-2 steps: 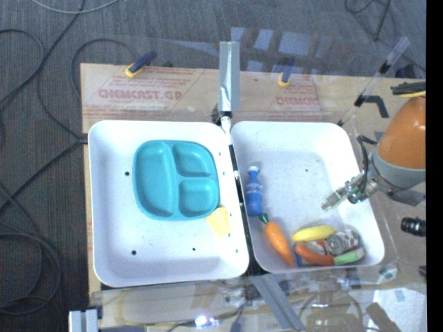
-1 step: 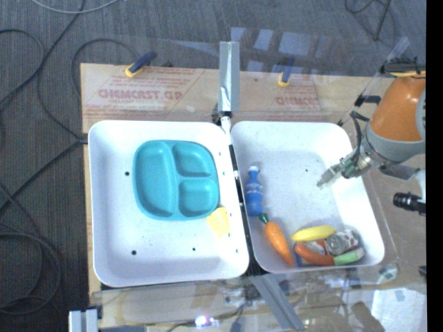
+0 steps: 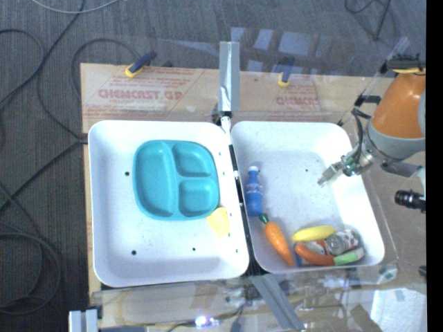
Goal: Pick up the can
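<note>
My gripper (image 3: 332, 173) hangs over the upper right of the right bin (image 3: 291, 140), gripping nothing; can't tell if it's spread or pressed together. The can (image 3: 342, 241) lies on its side in that bin's lower right corner, long axis roughly left-right, tilted up to the right, wedged between a banana (image 3: 313, 233) and a carrot (image 3: 277, 239). A blue bottle (image 3: 253, 191) lies near the left wall.
</note>
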`<state>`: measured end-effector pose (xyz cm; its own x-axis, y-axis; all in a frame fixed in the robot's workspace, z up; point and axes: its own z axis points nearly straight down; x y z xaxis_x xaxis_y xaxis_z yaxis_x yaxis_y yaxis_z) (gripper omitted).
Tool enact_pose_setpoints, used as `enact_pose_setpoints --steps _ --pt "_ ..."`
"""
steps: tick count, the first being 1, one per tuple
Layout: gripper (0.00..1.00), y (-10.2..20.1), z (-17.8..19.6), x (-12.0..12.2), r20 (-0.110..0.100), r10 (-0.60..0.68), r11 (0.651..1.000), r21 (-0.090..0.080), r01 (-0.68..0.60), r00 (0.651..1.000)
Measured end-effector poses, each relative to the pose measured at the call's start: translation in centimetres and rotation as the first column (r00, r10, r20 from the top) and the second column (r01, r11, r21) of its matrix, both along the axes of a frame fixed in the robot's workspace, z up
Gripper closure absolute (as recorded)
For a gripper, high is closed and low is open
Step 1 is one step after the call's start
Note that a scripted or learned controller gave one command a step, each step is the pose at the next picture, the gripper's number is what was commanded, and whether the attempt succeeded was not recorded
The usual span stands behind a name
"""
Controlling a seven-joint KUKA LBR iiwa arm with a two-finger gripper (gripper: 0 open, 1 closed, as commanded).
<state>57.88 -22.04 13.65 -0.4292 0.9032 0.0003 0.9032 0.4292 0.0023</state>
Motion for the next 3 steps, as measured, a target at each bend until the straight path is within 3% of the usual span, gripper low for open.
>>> enact_pose_setpoints --steps 1,2,3 --pt "1.0 5.9 17.8 3.4 0.0 0.215 0.977 -0.004 -0.215 0.977" --pt "1.0 12.7 24.8 8.4 0.001 0.372 0.928 -0.004 -0.372 0.928" --pt "1.0 12.8 25.7 8.4 0.004 0.372 0.928 -0.007 -0.372 0.928"
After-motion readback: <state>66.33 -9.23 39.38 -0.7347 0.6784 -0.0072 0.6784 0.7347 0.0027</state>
